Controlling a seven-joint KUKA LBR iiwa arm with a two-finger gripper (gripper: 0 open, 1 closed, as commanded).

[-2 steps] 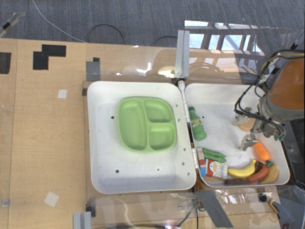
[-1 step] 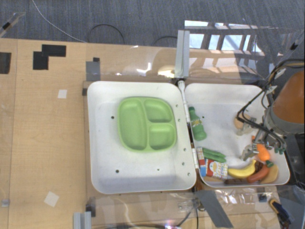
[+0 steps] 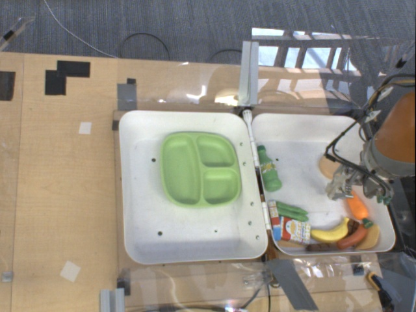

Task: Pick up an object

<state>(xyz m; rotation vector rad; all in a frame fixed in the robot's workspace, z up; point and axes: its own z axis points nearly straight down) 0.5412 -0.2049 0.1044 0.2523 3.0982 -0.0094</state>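
Orange plastic, a small toy carrot [image 3: 358, 207], lies just beside my jaws [image 3: 342, 188] in the right white bin [image 3: 299, 142], and I hang low over it because it is the closest thing to take. Whether my jaws are parted or clenched I cannot tell. Nearer the front wall huddle a yellow toy banana [image 3: 329, 232] and a red carton [image 3: 290, 230]; those crowd each other, so the carrot looks easier.
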